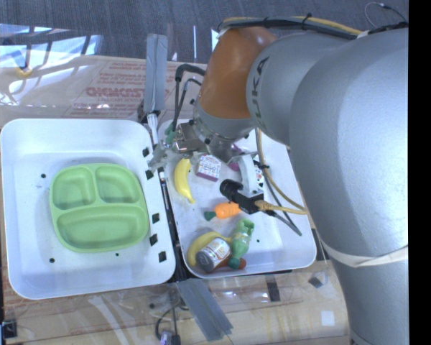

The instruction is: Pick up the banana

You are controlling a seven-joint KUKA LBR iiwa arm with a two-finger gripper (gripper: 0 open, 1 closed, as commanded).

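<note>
I see two bins [29,264] of smooth, slightly glossy white plastic, and a divided tray [97,207] of matt green plastic. The arm [345,121] looks like satin grey painted metal with a glossy orange band [230,70]. The banana [182,180] reads as smooth yellow plastic.

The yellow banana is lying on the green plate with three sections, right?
No. In the camera view the curved yellow banana lies in the right white bin, near its left wall. The green three-section plate sits in the left white bin.

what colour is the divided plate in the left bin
Light green, seen plainly in the camera view: the divided plate lies in the left bin.
</note>
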